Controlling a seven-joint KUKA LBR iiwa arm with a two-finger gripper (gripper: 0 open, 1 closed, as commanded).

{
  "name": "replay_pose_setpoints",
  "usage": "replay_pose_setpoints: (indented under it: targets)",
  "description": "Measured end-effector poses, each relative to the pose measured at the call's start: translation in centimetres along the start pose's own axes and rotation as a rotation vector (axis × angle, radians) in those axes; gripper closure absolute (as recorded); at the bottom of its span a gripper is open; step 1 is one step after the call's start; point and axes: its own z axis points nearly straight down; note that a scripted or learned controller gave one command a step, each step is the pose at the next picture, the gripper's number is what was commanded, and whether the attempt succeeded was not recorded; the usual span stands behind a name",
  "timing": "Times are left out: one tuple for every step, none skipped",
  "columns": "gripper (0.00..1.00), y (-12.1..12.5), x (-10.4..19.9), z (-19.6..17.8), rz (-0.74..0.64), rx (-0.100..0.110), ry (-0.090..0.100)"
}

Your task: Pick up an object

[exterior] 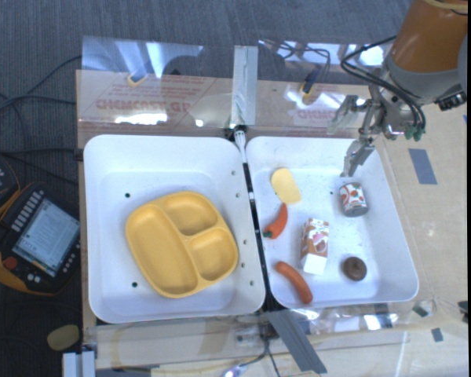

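Objects for the pick all sat in the right bin [392, 210], five of them, and I was hovering at its far right corner. My gripper [355, 159] hung just above the small can [352, 199], which lay on its side near the bin's right wall; nothing was caught between my fingers, and whether they stood wide or narrow I could not tell from this slant. My orange band [428, 30] showed up by the far right corner of the bench.

Running down the bin: a pale yellow flat piece [286, 185] lay near the far left part of the floor, close to the divide between the bins. Just nearer from it, an orange-red chili pepper [278, 222] curved along the left wall. A small carton [315, 246] with red and white printing lay in the middle of the floor; its lettering was too small to read. A dark brown round piece [354, 269] sat toward the near right corner, and an orange sausage-shaped piece [294, 281] lay slantwise by the near left corner.

Over in the left bin [102, 179], a yellow divided tray [182, 243] with three compartments rested tilted on the floor, toward the near side.

Beyond the left bin's far edge, a clear sheet carried red mirrored lettering [141, 100] that I could not make out. A handheld pendant with a screen [39, 238] lay off the bench's left edge.
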Motion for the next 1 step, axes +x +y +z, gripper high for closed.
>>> replay_pose_setpoints:
  targets:
    - [0.00, 4.99, 3.66, 16.90, 0.303, -0.001, -0.013]
